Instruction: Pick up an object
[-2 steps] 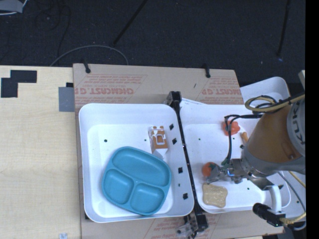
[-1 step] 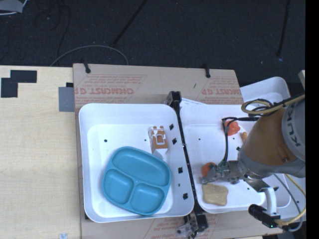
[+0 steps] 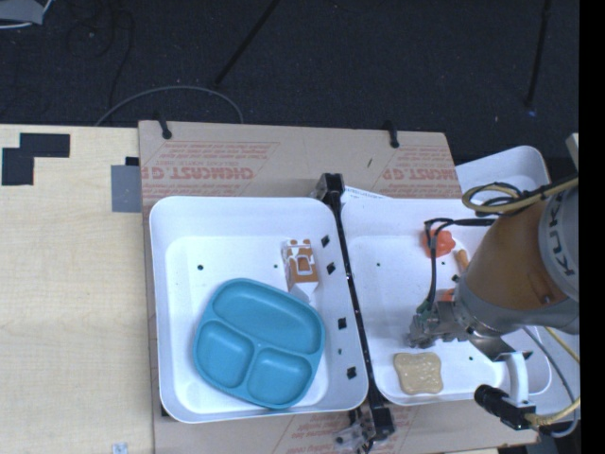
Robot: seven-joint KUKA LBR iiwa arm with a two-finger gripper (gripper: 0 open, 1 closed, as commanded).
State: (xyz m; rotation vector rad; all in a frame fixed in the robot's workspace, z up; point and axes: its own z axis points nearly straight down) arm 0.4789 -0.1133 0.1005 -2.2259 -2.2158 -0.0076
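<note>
My gripper (image 3: pixel 425 330) is down inside the right bin (image 3: pixel 388 253), near its front half, with the grey and orange arm covering much of that bin's right side. A tan toast-like piece (image 3: pixel 419 373) lies flat just in front of the gripper, close to the bin's front wall. An orange-red object (image 3: pixel 439 242) sits at the back of the right bin, partly behind a black cable. In the left bin (image 3: pixel 180 225) lie a blue divided plate (image 3: pixel 258 341) and a small white and orange toy (image 3: pixel 302 262) near the divider.
A black divider strip (image 3: pixel 345 291) runs between the two bins. Brown cardboard (image 3: pixel 284 164) lies under and behind the bins. A pale wooden bench top (image 3: pixel 66 301) spreads to the left. Cables loop above the arm's wrist.
</note>
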